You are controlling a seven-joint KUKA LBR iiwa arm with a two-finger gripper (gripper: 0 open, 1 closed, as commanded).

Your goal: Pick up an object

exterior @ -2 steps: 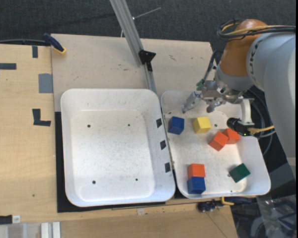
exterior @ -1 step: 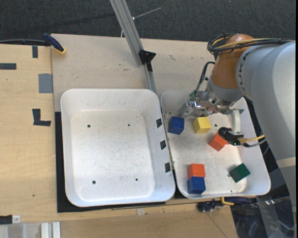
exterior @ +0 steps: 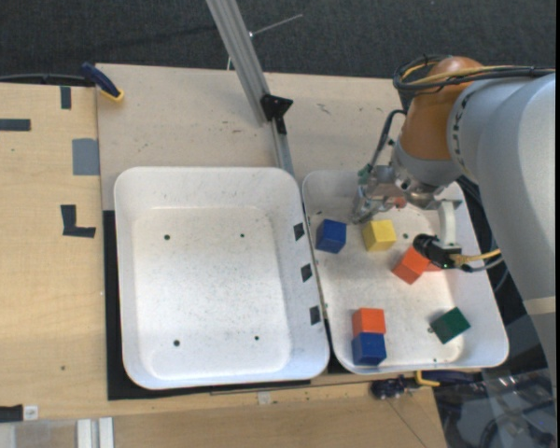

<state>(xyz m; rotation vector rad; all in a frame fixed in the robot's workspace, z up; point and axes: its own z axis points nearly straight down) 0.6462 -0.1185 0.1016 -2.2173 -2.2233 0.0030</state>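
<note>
The right bin (exterior: 476, 343) holds several small blocks. A blue cube (exterior: 331, 235) lies at its left, with a yellow cube (exterior: 379, 234) just to the right of it. An orange block (exterior: 411, 266) sits further right, and a green block (exterior: 450, 325) lies near the front right corner. An orange cube (exterior: 368, 321) touches a blue cube (exterior: 369, 348) at the front. My gripper (exterior: 373, 205) hangs low at the back of this bin, just above and behind the yellow cube. Nothing shows between its fingers.
The left bin (exterior: 205, 278) stands beside the right one. A slanted metal pole (exterior: 247, 59) with a black clamp rises behind the bins. The grey arm and its orange band (exterior: 434, 119) cover the right bin's back right part. A blue-yellow tool (exterior: 103, 80) lies on the bench's far left.
</note>
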